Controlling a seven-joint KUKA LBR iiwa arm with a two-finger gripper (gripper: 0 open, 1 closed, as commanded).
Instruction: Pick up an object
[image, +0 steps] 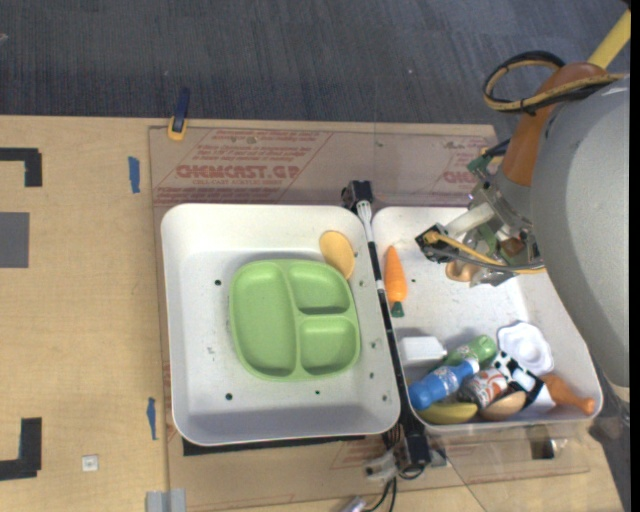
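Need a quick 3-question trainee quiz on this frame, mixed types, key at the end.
1. True or false: the green divided plate lies in the right bin.
2. Which thing lies closest to the divider between the bins?
A. carrot
B. blue bottle
C. banana
3. Fill in: the gripper hangs over the ____ bin's far end.

Key
1. False: it lies in the left bin.
2. A: the carrot lies along the divider.
3. right
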